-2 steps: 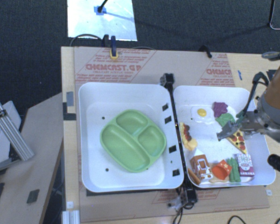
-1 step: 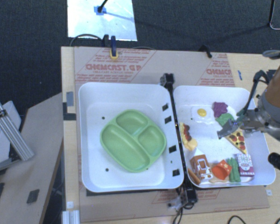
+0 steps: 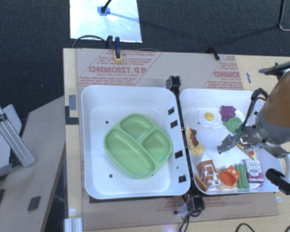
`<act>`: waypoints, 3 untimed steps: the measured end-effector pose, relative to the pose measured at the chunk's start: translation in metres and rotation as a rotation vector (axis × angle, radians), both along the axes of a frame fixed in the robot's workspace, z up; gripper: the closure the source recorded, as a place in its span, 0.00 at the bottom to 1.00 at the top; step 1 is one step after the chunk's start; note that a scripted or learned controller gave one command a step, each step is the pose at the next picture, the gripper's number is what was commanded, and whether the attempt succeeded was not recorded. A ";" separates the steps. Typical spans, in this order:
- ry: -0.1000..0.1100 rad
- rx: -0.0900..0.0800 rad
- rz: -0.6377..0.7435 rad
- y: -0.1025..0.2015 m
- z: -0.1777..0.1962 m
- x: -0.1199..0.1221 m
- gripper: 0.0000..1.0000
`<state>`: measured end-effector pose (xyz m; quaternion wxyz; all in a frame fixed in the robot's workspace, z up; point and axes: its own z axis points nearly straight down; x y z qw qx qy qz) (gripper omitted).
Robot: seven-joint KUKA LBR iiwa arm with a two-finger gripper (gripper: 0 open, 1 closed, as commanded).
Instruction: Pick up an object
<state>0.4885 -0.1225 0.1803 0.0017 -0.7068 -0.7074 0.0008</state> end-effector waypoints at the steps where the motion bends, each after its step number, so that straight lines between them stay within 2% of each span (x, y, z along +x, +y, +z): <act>1: 0.000 0.001 0.001 0.009 -0.054 0.006 0.00; 2: -0.004 -0.001 -0.001 0.009 -0.097 0.006 0.00; 3: -0.007 -0.001 0.001 0.009 -0.085 0.007 1.00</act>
